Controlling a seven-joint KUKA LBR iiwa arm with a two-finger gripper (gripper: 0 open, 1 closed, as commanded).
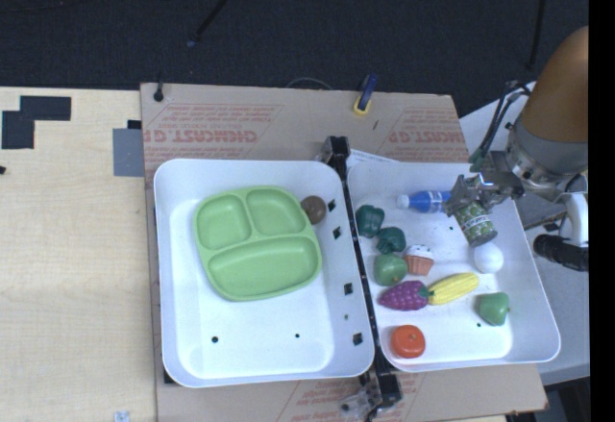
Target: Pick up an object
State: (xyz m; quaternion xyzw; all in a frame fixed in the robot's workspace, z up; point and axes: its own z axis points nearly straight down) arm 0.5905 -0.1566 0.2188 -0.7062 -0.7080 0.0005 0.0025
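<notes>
Gripper (474, 202) hangs over right bin (538, 338), near far right corner, by right wall. Small speckled green jar-like object (476, 222) appears pinched between fingers, tilted; white egg (488, 259) just beside it, blue-capped bottle (424, 202) lying just left.

Judged step: secure grasp, then lift. Advice: lift straight up, slowly, since grip looks off-centre and object tilted; avoid sweeping egg or bottle.

Other toys sit toward bin middle and near edge: corn (453, 288), grapes (404, 295), tomato (408, 341), green pepper (493, 309). Left bin (183, 334) carries green divided plate (258, 241).
</notes>
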